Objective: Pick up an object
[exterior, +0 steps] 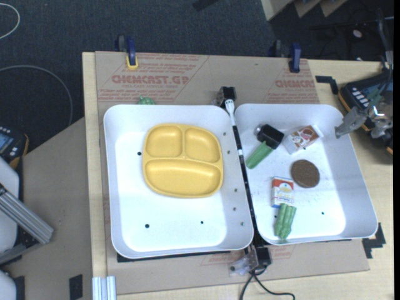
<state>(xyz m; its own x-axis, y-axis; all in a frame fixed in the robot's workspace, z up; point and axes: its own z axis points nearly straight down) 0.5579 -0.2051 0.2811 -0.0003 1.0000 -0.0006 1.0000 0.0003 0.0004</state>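
Camera view: pincer [350, 122] at right bin's [350, 167] upper right rim, holding nothing; cannot tell how wide it stands. 5 objects in that bin, all left of and below pincer: small packet [304, 137] nearest, black-and-green tool [264, 145] further left, brown disc [305, 173] below, red-white box [282, 191] just above green piece [284, 221]. Yellow divided plate [183, 160] in left bin [125, 186], well apart.

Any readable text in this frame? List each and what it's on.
"CHEMCAST GP": red print on the brown board behind the left bin.
Same red print behind the right bin, partly cut off, too blurred to confirm.
Red-and-white packets: print too small to read.
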